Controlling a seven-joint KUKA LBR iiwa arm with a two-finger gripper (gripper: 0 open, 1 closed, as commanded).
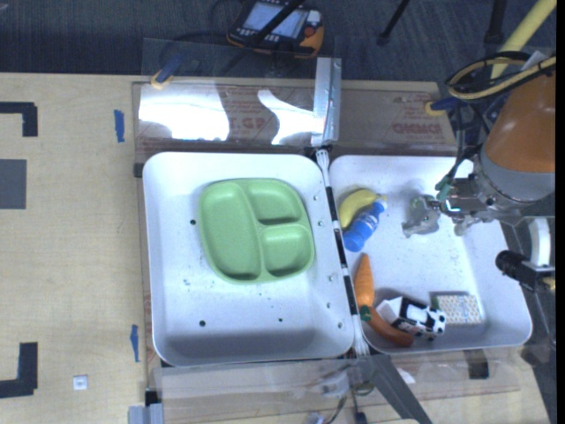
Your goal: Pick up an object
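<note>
Two white bins side by side on the desk [71, 237]. Left bin [177, 307]: a green divided plate [256, 228] lies flat near the middle, three compartments, dark specks scattered on the bin floor around it.

Right bin [494, 325]: a yellow banana-like piece [353, 203] at the upper left, partly covered by a blue bottle-shaped object [362, 228] leaning across it. Below, an orange carrot [364, 281] lies along the left wall. Near the front edge, a black-and-white toy [419, 318] sits against a curved brown-orange item [388, 328], their outlines running together. Just beside them to the right, a small speckled card or box [457, 307], print too fine to read.

Arm [525, 140] enters from the right, cut off by the frame edge. Gripper [424, 217] hangs over the upper middle of the right bin, apart from the objects; it is grey and blurred, so whether it is open or closed cannot be told.
</note>
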